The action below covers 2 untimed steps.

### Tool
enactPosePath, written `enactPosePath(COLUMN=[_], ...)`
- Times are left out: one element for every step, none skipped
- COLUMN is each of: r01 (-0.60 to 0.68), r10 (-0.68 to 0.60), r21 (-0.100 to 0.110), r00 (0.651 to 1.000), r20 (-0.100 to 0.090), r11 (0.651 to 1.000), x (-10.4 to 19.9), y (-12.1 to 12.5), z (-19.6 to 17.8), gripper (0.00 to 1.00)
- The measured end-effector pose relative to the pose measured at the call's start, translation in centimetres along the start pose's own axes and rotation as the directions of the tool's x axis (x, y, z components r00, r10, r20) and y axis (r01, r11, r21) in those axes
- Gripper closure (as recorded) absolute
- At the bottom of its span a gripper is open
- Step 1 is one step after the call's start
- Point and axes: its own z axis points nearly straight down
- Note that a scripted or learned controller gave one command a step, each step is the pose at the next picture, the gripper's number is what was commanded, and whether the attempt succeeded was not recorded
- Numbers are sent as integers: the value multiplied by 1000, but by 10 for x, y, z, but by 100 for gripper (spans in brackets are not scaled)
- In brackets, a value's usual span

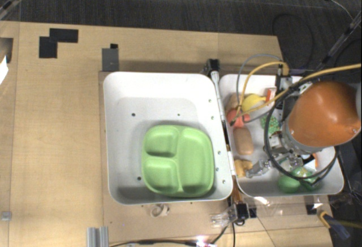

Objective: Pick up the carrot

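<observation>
Smooth white plastic bins (pixel 113 127) sit on pale wood; tool (pixel 270 162) low in the right one, grip state unclear.

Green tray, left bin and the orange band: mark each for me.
Green tray (pixel 178 158), camera view, centre divider.
Left bin (pixel 130 104), camera view, bare floor.
Orange band (pixel 325 113), camera view, top of dome.
</observation>
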Motion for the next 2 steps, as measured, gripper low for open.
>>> enactPosePath(r01=[-184,-152], r10=[184,152], r21=[1,0], r00=[983,988], r20=[-5,0], r11=[983,988], x=[-6,88], y=[-50,-52], z=[0,-104], gripper=[0,0])
